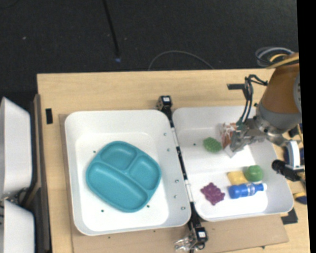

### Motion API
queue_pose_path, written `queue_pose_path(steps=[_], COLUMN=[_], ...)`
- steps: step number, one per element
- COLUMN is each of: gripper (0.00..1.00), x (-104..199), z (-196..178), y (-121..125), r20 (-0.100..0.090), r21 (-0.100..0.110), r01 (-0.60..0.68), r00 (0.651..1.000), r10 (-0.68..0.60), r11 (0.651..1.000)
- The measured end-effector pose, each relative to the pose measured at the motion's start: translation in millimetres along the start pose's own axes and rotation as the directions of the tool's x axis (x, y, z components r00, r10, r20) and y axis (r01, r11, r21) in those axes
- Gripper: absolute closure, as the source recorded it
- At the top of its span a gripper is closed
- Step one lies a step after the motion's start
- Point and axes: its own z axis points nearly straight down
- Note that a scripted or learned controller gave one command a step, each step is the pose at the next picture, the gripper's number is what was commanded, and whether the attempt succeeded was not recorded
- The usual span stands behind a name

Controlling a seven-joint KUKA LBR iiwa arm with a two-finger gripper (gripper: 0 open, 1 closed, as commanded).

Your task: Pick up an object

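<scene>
Green object (pixel 212 144), small and rounded, lies in upper part of right bin (pixel 204 211), just left of gripper (pixel 231 140). Gripper low over bin floor; how far it is parted, or whether anything is in it, cannot be told at this blur. Lower down sit purple piece (pixel 212 193), yellow block (pixel 235 177), green ball (pixel 253 173), blue bottle (pixel 247 190), crowded together. Left bin (pixel 77 207) carries teal divided plate (pixel 123 175). Judgement: the lone green object suits best. Centre over it, descend straight, close gently before lifting.
</scene>
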Motion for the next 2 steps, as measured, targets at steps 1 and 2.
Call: queue_pose_path(steps=[1, 2], gripper=[1.0, 1.0], x=[-3.9, -5.3], z=[-47.7, -92.1], y=[9.3, 7.2], r20=[-0.001, 0.0], r21=[-0.001, -0.002], r01=[0.007, 0.008], r00=[1.0, 1.0], r10=[-0.007, -0.008], r11=[1.0, 1.0])
